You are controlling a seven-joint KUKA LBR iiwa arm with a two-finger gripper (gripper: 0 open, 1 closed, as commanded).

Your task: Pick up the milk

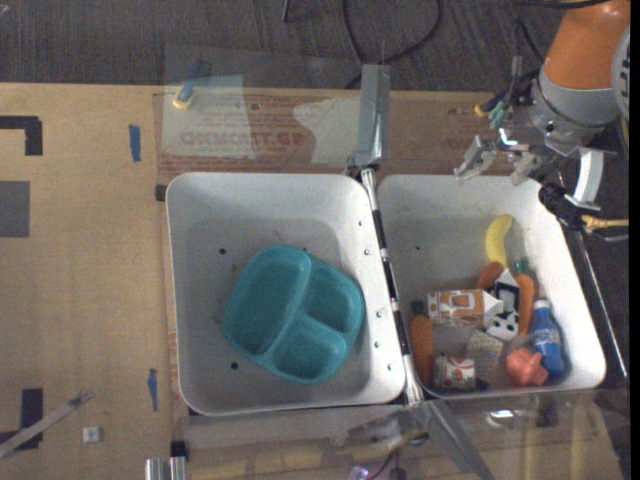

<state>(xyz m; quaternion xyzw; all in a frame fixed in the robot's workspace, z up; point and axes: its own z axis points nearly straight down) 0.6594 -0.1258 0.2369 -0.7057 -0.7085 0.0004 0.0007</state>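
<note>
Gripper (497, 158) hangs spread and unladen over the right bin's (440, 200) far rim; the milk carton (509, 310) stands among toy food near that bin's front right corner.

I see my gripper (497, 158) up by the far rim of the right bin (445, 208), fingers spread with nothing between them, well apart from the clutter at the near end. There a milk carton (508, 305) with black-and-white patches stands among an orange-and-white carton (462, 307), a yellow banana (497, 238), a carrot (422, 344), a blue bottle (545, 338) and a smaller carton (455, 372). In the left bin (200, 218) I've got a teal divided tray (293, 313) lying at a tilt.
</note>
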